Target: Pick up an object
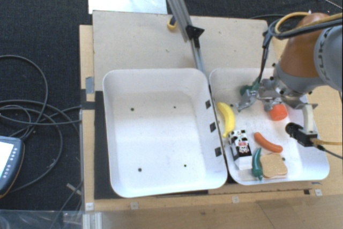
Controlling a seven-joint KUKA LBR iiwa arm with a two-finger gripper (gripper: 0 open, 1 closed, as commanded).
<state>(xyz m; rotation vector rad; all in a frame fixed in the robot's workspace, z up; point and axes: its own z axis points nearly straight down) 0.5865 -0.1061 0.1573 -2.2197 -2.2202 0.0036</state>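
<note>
My claw (247, 98) hangs apart above the banana (227, 118); it looks light, smooth, best gripped mid-curve.

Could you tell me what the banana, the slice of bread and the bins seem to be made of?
Banana: probably toy plastic, given its smooth, even yellow skin. Slice of bread: possibly foam or plastic, a flat tan piece with a darker crust edge. Bins: likely thin moulded white plastic, with rounded corners, a raised rim and a slightly glossy look.
</note>
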